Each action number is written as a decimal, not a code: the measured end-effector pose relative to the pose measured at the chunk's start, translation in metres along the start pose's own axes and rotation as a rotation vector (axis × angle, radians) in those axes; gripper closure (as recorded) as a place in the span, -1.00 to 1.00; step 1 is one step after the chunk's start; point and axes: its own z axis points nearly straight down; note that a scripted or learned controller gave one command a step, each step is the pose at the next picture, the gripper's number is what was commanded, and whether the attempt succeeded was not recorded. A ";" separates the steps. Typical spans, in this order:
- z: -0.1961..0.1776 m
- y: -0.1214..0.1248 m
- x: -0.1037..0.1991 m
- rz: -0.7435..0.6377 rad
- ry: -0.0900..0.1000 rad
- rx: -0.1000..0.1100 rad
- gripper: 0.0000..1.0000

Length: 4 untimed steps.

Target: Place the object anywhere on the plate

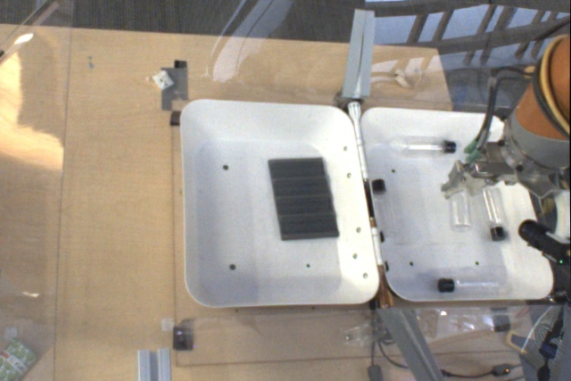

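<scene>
Two shallow white bins side by side on the bench (107, 192). Left bin (205, 263): dark ribbed plate (303, 198) lying flat at dead centre, top bare, well apart from all four walls. Probably centred so that a loose drop from above lands on it anyway. Right bin (401, 268): the task's thing, judged to be one of the clear tubes (493, 211) with black caps, all lying flat and none on the plate. Far tube (424, 144) at 12 o'clock along the back wall. Near tube (464, 285) at 6 o'clock along the front wall. Remaining tubes toward 3 o'clock, directly below the gripper (475, 183). Small black piece (377, 186) at 9 o'clock, just beside the divider between bins. Arm in from 3 o'clock, orange band (549, 103) above the wrist, gripper hanging low over the 3 o'clock cluster, likely because that is where the tubes lie closest together. State of the jaws: cannot tell, since clear plastic under the wrist merges with the tubes there. No tube seen lifted. Judged stage: picking, with nothing delivered yet. Next move as judged: a secure pinch across a tube's narrow width, a lift clear of the divider, then a carry toward 9 o'clock to the plate. Risk: smooth round tubes, apt to roll or slip out.
</scene>
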 end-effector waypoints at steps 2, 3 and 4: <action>0.018 0.099 0.159 0.076 0.001 0.003 1.00; 0.009 0.057 0.240 0.269 0.001 0.005 1.00; -0.027 0.039 0.283 -0.215 0.003 0.001 1.00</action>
